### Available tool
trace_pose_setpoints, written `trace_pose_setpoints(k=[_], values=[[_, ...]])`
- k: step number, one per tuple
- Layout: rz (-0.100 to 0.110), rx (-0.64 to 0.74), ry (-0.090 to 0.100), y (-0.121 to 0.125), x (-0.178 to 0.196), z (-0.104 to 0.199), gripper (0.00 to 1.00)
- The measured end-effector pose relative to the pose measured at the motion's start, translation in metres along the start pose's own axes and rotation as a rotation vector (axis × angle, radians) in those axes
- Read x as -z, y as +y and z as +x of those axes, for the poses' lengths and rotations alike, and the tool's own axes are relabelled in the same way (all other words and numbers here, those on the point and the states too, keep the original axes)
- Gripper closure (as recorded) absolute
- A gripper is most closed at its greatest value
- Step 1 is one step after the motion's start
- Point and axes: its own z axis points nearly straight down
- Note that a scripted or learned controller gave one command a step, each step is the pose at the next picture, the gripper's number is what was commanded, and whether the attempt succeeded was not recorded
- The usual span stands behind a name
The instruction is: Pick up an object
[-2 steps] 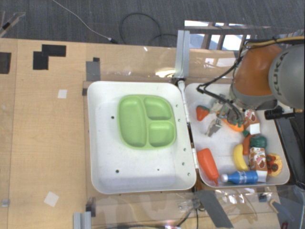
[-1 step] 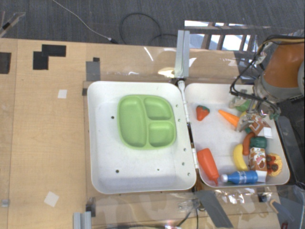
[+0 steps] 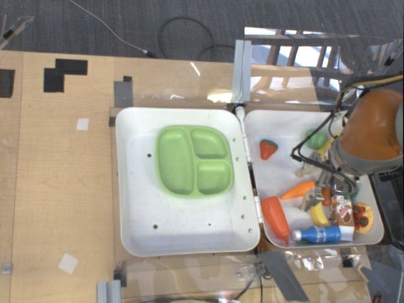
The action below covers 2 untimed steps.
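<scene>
The right bin (image 3: pixel 281 126) holds several small items: a red strawberry (image 3: pixel 268 149), an orange carrot (image 3: pixel 297 191), a red-orange bottle (image 3: pixel 276 216), a blue bottle (image 3: pixel 322 235) lying along the front wall, a yellow banana (image 3: pixel 319 216) and a printed carton (image 3: pixel 346 212). My gripper (image 3: pixel 323 197) is low in this bin, just right of the carrot's thick end and above the banana. The wrist and its cables hide what lies under it. A green item (image 3: pixel 315 137) and a yellow one (image 3: pixel 326 146) peek out beside the arm.
The left bin (image 3: pixel 129 188) carries a green divided plate (image 3: pixel 192 161). The arm's orange band (image 3: pixel 374 128) hangs over the right bin's far right side. A metal frame (image 3: pixel 243 68) stands behind the bins.
</scene>
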Motion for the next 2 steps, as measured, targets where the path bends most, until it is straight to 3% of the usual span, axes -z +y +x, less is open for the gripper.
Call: trace_pose_setpoints(k=[1,2], values=[[0.002,0.017,-0.008,0.019,0.001,0.019,0.00],[0.002,0.024,-0.023,0.021,0.014,0.014,1.00]])
